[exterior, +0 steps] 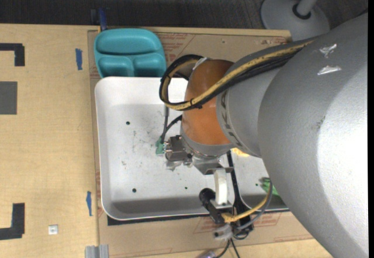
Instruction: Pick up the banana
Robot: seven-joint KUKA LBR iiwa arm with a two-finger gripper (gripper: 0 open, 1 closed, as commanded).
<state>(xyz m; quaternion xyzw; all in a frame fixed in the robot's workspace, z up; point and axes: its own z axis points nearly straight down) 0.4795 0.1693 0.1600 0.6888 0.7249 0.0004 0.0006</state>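
My arm reaches in from the right and covers most of the white bin. Its orange band hangs over the bin's middle. Below the band, the metal gripper points down at the bin floor, and its tips are hidden by the wrist. A small pale yellow patch peeks out at the wrist's right edge; it may be part of the banana, but too little shows to be sure. A small green object lies just left of the gripper.
A teal divided tray sits against the bin's far rim. Another green piece shows under the arm at the right. Black and yellow cables hang over the bin's near edge. The bin's left half is bare floor.
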